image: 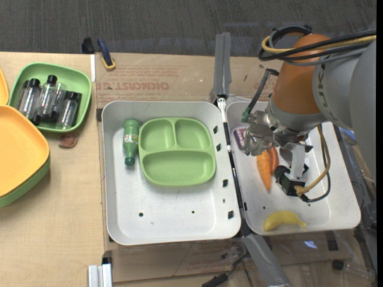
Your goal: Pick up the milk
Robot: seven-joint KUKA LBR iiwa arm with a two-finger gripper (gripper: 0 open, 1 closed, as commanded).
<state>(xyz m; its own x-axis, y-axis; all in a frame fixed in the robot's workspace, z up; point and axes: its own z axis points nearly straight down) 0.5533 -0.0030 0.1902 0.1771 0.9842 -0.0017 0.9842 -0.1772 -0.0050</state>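
In the right bin (338,211), my gripper (256,141) hangs low at the back left corner, under the grey arm with the orange band (299,82). A small purple and white package (239,138), possibly the milk, peeks out just left of the gripper, mostly hidden by it. I cannot see whether it is touched or held. An orange carrot (265,171) lies right below the gripper.
A yellow banana (285,221) lies near the right bin's front edge. The left bin (173,223) holds a green bottle (130,141) and a green divided plate (176,151). On the bench at left are a green tray (84,84) of dark bottles and stacked orange plates (21,160).
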